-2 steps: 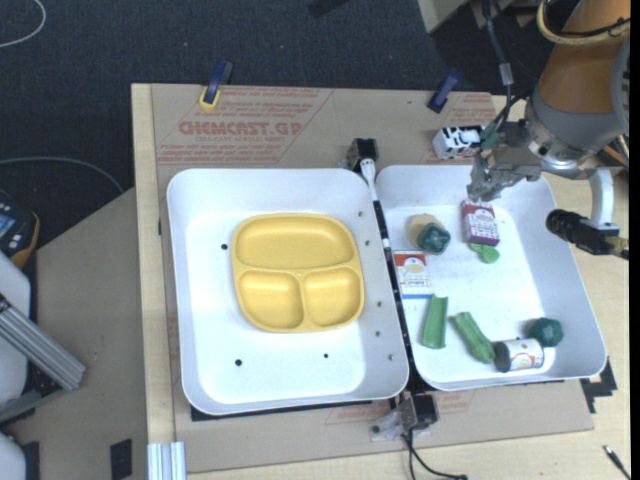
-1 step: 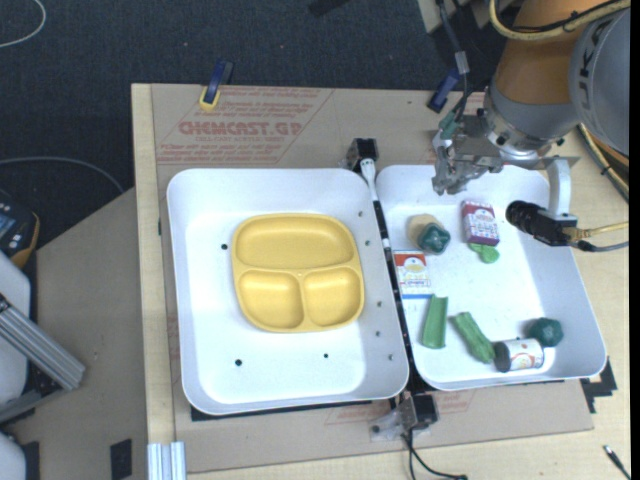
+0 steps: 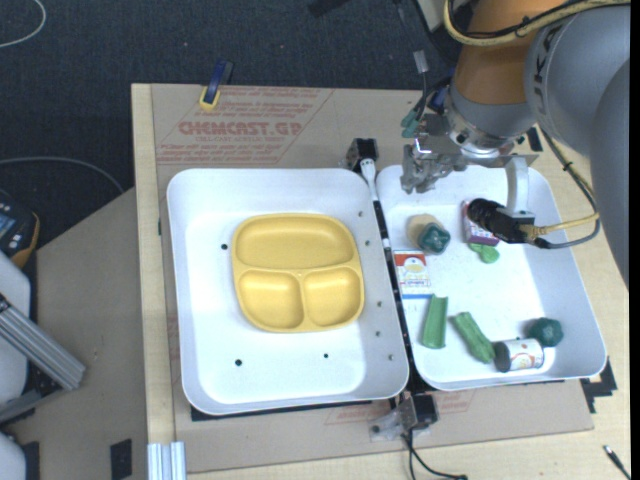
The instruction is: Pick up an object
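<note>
Gripper (image 3: 428, 171) over right bin (image 3: 570, 298), far left corner, nothing visibly held; opening not discernible. Scattered in right bin: teal lump (image 3: 434, 237), card (image 3: 412, 272), green sticks (image 3: 435, 321), can (image 3: 519, 354). In left bin (image 3: 195, 298): yellow tray (image 3: 297, 271).

- Bright, even overhead light; the white bins (image 3: 190, 298) look nearly washed out.
- Soft, short shadows under the objects.
- Dark floor surrounds.
- Slightly soft focus and grainy throughout.
</note>
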